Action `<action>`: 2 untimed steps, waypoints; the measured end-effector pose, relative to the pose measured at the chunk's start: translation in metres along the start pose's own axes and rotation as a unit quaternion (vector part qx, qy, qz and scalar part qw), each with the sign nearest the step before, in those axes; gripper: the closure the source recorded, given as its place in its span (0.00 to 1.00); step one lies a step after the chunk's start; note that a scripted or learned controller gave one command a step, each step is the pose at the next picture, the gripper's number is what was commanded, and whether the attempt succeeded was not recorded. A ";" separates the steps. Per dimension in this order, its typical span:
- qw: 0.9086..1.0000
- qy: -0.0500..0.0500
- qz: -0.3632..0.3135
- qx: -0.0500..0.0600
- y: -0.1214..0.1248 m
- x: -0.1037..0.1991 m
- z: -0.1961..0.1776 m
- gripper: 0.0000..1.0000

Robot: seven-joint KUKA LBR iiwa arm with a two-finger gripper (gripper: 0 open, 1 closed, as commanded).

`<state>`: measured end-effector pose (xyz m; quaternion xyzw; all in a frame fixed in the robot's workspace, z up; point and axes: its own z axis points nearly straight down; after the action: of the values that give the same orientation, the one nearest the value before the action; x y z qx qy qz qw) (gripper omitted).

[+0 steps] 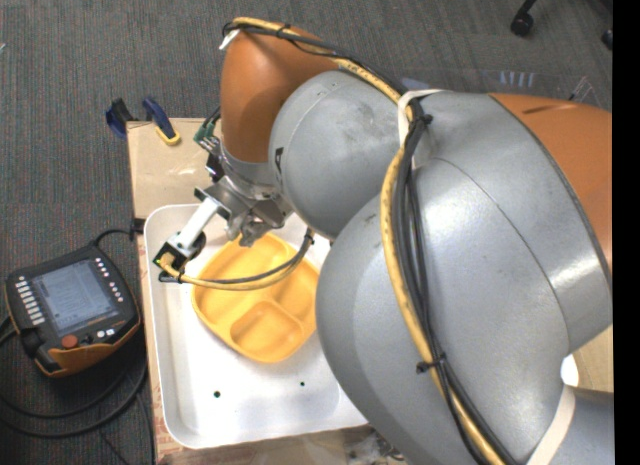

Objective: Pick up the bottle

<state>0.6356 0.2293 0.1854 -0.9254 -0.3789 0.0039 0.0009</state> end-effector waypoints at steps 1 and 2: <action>0.977 0.002 0.213 0.000 0.010 -0.016 0.099 1.00; 0.997 0.001 0.083 -0.001 0.045 -0.045 -0.002 1.00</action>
<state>0.6347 0.1653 0.1872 -0.9538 -0.3005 0.0026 0.0004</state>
